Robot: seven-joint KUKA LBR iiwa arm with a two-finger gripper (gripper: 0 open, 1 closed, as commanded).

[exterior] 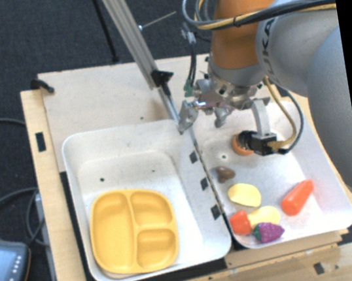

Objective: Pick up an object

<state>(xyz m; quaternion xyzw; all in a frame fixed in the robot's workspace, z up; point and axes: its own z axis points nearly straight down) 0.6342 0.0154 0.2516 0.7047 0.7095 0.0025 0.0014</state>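
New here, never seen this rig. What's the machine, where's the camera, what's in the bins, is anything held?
There is one camera, fixed above the bench and looking down at a slant. The big grey machine is a robot arm reaching in from the right. Its gripper, the part that grabs, hangs over the far end of the wall between two shallow white bins.

The left bin holds a yellow divided plate. The right bin holds small toy-like pieces:
- a brown lump
- a pale yellow piece
- a second pale yellow piece
- a red piece
- a purple piece
- an orange carrot-shaped piece
- a small orange round thing nearest the gripper

From this angle I cannot tell whether anything is held.
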